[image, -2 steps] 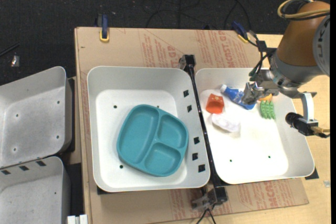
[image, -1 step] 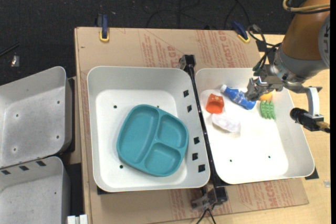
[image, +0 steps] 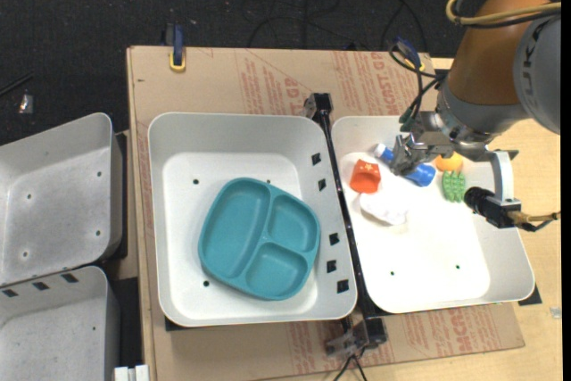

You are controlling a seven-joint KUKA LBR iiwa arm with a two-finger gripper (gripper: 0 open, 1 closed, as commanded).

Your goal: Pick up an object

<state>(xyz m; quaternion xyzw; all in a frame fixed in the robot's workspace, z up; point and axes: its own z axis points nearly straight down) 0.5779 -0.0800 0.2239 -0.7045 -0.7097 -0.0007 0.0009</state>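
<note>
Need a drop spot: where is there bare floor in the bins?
Right bin: bare near half, below the white object. Crowded at its far end, around the gripper: orange cup, blue piece, green block. Left bin: margins around the teal plate.

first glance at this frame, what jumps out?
The teal divided plate lying flat in the left bin, the biggest patch of colour. Next, the grey and orange arm coming in from the right, its hand down over a cluster of small items at the back of the right bin: an orange piece, a blue one, a green block and a white lump.
</note>
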